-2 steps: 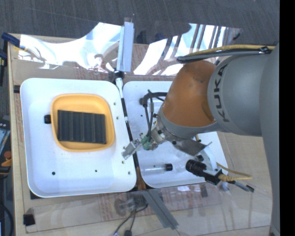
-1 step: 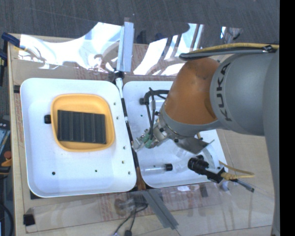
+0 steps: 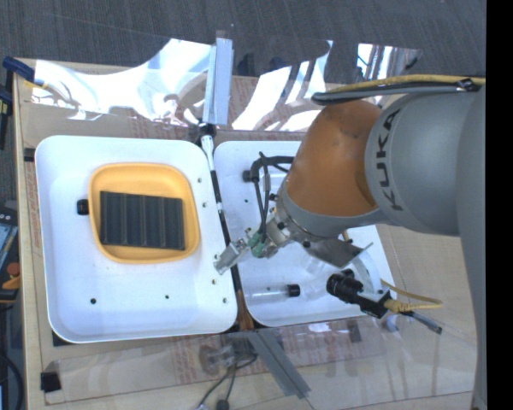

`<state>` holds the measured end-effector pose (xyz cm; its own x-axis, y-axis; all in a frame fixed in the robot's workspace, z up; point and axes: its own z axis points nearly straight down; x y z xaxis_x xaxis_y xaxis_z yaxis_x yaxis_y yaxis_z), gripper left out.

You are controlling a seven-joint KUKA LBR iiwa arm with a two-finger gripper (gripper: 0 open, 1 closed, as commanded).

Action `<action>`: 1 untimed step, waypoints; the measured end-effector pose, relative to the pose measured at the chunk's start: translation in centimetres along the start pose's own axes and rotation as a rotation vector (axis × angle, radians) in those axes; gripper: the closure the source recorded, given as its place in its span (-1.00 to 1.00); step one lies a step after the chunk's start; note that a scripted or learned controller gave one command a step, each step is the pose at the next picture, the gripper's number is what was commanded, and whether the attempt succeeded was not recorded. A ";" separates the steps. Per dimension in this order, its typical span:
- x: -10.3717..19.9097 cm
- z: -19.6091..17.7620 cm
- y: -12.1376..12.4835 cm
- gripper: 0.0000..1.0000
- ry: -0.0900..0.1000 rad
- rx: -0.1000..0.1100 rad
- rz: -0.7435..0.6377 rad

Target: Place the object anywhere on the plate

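A yellow plate (image 3: 142,178) with rounded corners lies in the left bin (image 3: 68,297). On its middle rests a black ridged rectangular slab (image 3: 144,219). My gripper (image 3: 236,254) hangs low at the left edge of the right bin (image 3: 239,165), just beside the divider between the bins, under the orange wrist band. A small green piece (image 3: 258,246) shows right at the gripper; whether it is held is unclear. A clear syringe-like tube (image 3: 274,293) with a black end lies on the right bin's floor, near its front wall and below the gripper.
A small black knob (image 3: 83,206) sits on the left bin's floor just left of the plate. The arm's bulk covers most of the right bin. Crinkled foil (image 3: 111,92) lies behind both bins.
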<state>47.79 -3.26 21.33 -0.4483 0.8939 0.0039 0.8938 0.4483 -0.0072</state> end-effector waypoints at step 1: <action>3.9 2.1 1.8 -1.00 -0.002 -0.003 -0.435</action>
<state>47.61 1.01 19.27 -0.7835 0.6213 0.0038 0.6213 0.7835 -0.0027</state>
